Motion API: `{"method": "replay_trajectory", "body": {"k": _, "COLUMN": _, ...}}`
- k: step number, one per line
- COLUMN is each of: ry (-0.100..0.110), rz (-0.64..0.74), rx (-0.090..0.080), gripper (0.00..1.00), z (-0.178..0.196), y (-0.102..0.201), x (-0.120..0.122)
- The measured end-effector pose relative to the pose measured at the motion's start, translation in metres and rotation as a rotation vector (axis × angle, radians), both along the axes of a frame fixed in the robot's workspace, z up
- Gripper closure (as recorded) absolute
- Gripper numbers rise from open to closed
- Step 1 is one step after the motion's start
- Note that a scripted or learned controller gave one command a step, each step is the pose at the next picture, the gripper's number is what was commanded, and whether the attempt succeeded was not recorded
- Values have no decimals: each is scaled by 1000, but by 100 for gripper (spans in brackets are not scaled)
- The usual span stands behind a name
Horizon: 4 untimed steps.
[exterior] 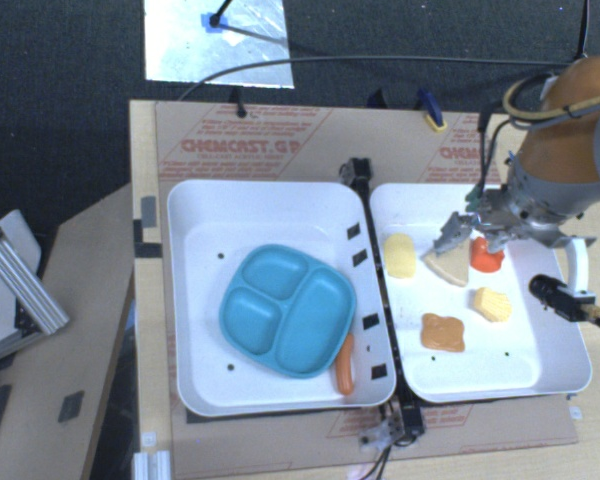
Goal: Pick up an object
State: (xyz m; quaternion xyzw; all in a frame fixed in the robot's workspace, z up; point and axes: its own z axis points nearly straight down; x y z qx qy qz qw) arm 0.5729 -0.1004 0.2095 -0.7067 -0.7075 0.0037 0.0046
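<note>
The gripper [468, 236] hangs over the upper part of the right bin [560, 368], right of frame centre; its two grey fingers stand spread apart with nothing between them. Just beneath lie a pale wedge [446, 268] and a red-orange piece [487, 256]. A yellow block [399, 255] sits to their left, a yellow chunk [492, 304] and an orange-brown piece [443, 332] lower down. In the left bin [195, 268] rest a blue divided plate [286, 309] and an orange sausage [345, 364] touching the plate's lower right edge

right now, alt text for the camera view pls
A grey and orange arm reaches from the right, its gripper low over toy food in the right bin. The left bin holds a blue divided plate and a hot dog.
</note>
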Motion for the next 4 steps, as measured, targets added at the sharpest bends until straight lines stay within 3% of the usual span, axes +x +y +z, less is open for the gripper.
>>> {"method": "replay_trajectory", "body": {"k": 1, "ry": -13, "rz": 2, "rx": -1, "gripper": 0, "z": 7, "y": 0, "x": 3}}
{"method": "replay_trajectory", "body": {"k": 3, "ry": -10, "rz": 1, "rx": -1, "gripper": 0, "z": -92, "y": 11, "x": 10}}
{"method": "replay_trajectory", "body": {"k": 4, "ry": -20, "rz": -1, "rx": -5, "gripper": 0, "z": -121, "y": 10, "x": 13}}
